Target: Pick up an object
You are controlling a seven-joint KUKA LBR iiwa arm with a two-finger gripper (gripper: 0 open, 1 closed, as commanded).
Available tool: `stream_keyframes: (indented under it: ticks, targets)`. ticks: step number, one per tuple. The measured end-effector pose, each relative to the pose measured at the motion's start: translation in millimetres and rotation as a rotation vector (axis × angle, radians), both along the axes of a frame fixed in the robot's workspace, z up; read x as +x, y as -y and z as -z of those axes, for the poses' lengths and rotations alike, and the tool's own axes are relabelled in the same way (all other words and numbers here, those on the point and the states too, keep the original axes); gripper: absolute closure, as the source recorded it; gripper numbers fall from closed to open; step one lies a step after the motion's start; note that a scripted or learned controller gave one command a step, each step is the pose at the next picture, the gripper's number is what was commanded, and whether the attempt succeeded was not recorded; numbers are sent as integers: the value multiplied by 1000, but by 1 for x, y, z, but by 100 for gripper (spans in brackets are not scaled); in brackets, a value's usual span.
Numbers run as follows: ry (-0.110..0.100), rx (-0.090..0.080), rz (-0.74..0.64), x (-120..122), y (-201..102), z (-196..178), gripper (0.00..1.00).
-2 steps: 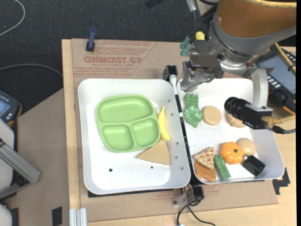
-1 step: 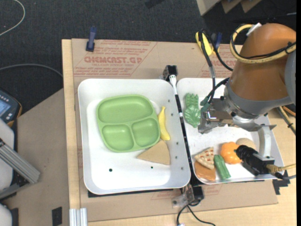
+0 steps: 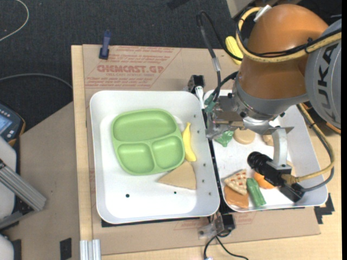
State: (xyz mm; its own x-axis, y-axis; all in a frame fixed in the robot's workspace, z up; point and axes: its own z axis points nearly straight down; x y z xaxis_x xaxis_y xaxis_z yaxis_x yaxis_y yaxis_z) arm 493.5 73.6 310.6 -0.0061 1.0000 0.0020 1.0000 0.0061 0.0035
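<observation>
Bench: I see two white bins point(image 3: 103, 145).
Pincer point(image 3: 223, 128): over right bin's left edge; I can't tell its opening or hold.
Objects: pizza slice point(image 3: 237, 181), green piece point(image 3: 256, 193) below-right of pincer; green tray point(image 3: 147, 141) left.

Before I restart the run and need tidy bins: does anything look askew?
Mostly tidy. The green plate sits slightly rotated in the left bin; a banana leans on its right edge, and a tan wedge touches its lower corner.
</observation>
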Motion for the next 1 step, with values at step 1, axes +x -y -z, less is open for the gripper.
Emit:
stream_keyframes:
  ticks: [1]
  targets:
    - [10, 1, 5, -7, 2, -110, 100]
